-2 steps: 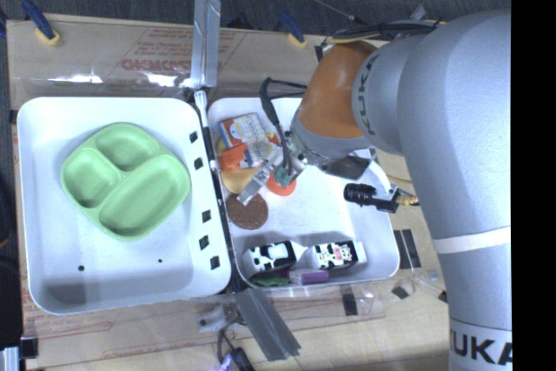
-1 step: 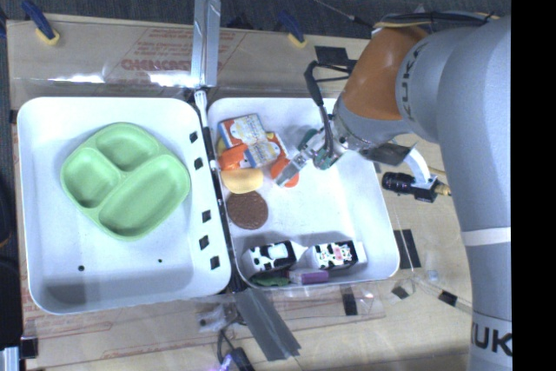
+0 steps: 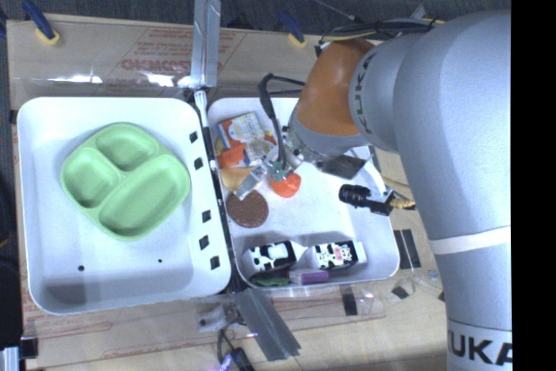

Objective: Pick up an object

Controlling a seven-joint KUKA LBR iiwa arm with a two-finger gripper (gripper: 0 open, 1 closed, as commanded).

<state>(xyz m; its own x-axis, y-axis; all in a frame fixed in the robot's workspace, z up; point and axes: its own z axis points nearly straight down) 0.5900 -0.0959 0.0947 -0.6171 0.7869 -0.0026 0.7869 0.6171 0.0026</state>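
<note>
Jaws [image 3: 276, 168] hang over the right bin's [image 3: 369, 261] clutter; we cannot tell how they stand. Just beside them sits an orange ball [image 3: 286, 183], probably light, smooth, rolling easily; grip across its middle.

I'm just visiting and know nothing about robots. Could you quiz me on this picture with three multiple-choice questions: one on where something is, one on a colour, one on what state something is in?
1. Where does the divided plate lie?
A. left bin
B. right bin
C. on the floor

2. What colour is that plate?
A. red
B. green
C. black

3. Where is the gripper?
A. over the left bin
B. down among the things in the right bin
C. off the bench

Answers: 1 A, it lies in the left bin. 2 B, it is pale green. 3 B, it sits beside the brown disc.
</note>
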